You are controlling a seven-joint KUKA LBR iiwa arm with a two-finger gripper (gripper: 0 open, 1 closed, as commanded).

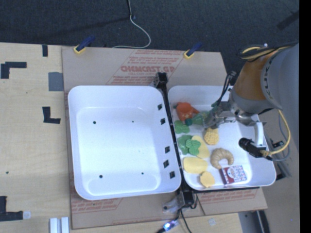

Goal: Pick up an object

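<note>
Camera view: corn [211,137] lies in the right bin [262,178], long axis pointing up-left toward the pincer [212,120]. Arm reaches in from the right, bent low; pincer state unclear.

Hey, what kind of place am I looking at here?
Probably a robotics lab test bench, not a kitchen. A grey-and-orange arm reaches over two white bins sitting on a cardboard sheet clamped to the bench. The food in the right bin, such as the croissant, looks like toys.
</note>
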